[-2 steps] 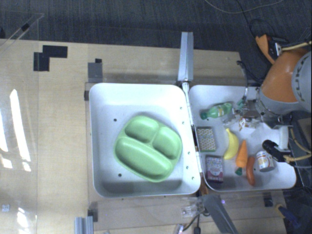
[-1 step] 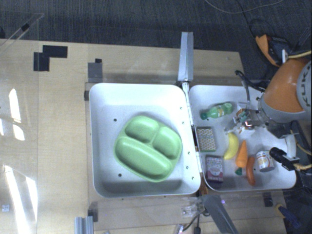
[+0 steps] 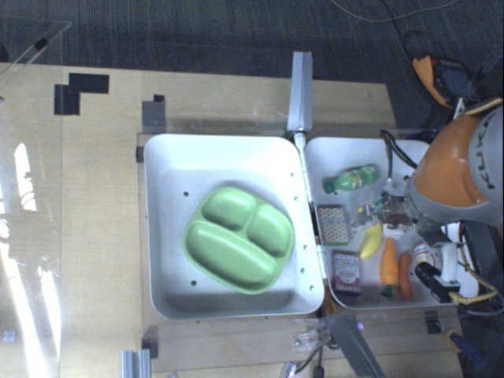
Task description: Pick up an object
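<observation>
Claw (image 3: 383, 208) low in right bin (image 3: 318, 157), above banana (image 3: 371, 241); we can't tell its state. Nothing lifted yet, pick remains, we reckon.

Little can be read here. On the orange band (image 3: 450, 168) of the arm, at the right edge of the view, part of dark lettering shows, perhaps the start of the maker's name, but it is cut off. The small dark red packet (image 3: 346, 272) near the front edge of the right bin (image 3: 346, 150) bears print too small and blurred to make out.
</observation>
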Robot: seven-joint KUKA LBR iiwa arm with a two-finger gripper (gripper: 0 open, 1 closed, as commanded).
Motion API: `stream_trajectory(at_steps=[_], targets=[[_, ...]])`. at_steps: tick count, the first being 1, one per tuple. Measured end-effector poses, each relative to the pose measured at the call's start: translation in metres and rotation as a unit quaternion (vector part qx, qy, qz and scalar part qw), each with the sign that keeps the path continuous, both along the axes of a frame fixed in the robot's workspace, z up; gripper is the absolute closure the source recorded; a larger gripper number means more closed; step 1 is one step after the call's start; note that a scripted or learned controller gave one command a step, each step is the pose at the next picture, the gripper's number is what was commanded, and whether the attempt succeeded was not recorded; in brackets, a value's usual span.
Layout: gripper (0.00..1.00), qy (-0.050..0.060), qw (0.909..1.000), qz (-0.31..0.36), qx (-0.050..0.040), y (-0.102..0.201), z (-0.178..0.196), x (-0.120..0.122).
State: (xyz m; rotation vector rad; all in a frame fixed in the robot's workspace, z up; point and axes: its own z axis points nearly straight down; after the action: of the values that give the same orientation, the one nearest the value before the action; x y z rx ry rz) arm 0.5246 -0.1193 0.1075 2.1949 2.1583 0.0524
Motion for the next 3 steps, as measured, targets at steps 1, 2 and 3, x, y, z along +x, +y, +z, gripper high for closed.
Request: stream_trajectory(at_steps=[1,2,3], targets=[[1.0,-0.003,1.0,0.0,-0.0007,-0.001,0.013,0.002],[0.0,-0.003,1.0,0.0,-0.0006,-0.001,0.013,0.002],[0.0,0.025,0.9984,-0.049,0.0111,0.009,-0.018,-0.027]])
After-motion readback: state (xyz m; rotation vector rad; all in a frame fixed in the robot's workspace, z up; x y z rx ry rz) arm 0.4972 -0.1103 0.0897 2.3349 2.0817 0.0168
